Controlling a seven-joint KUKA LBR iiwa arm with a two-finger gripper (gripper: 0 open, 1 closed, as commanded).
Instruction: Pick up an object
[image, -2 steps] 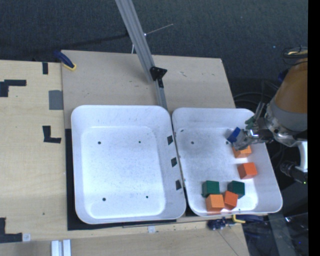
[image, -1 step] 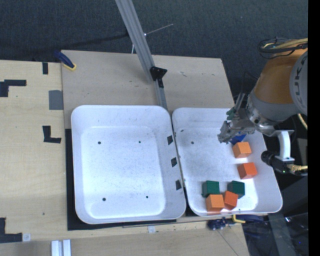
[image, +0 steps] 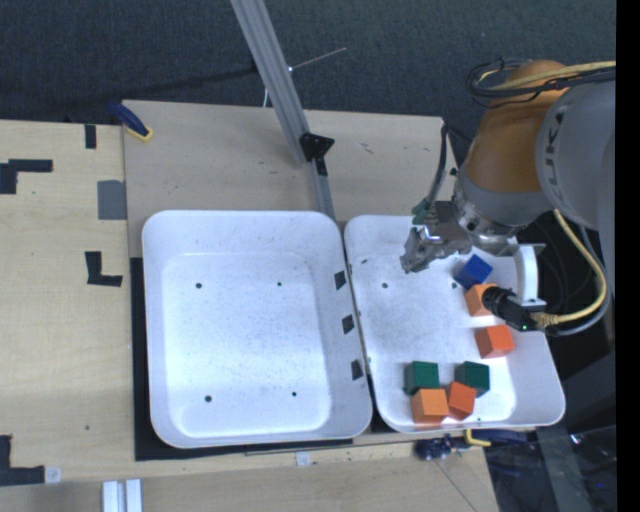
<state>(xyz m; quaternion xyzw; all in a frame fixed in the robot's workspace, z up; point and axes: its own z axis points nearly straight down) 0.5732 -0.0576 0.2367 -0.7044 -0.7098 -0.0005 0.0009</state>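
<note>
Grey arm (image: 585, 130) enters from upper right of frame, orange band (image: 515, 130) above the wrist, angled down and left. Claw (image: 418, 255) sits right of centre, pointing down-left, nothing visible between its tips. Yellow and black cables loop along the arm's right side.

White speckled bins (image: 245, 225), blue block (image: 474, 270), orange blocks (image: 494, 341), green blocks (image: 422, 375)
</note>
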